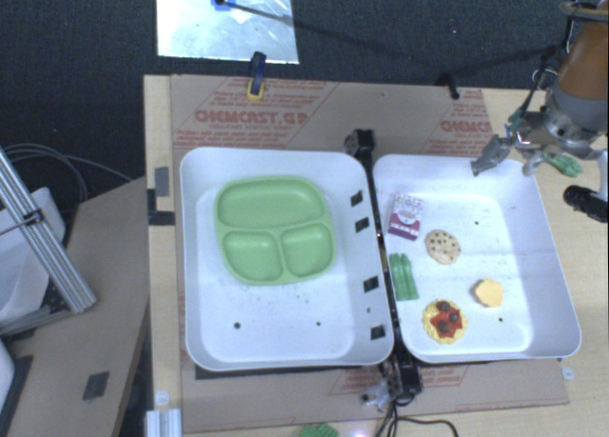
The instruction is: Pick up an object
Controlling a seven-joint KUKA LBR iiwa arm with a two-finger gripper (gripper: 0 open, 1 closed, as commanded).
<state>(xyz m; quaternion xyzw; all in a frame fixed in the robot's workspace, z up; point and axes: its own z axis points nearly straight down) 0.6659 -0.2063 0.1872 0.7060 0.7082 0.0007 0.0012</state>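
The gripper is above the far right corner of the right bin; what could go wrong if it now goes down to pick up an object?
1. The gripper hangs over the right bin's rim, so a straight descent may strike it.
2. The cookie, yellow piece and pizza toy lie flat and may slip from the fingers.
3. The green beans lie beside the bin's left wall, leaving little finger room.

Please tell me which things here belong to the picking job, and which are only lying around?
For the job: gripper, cookie, yellow piece, pizza toy, green beans, small red-and-white packet, right bin.

Just lying about: green divided plate, left bin, yellow clamp.
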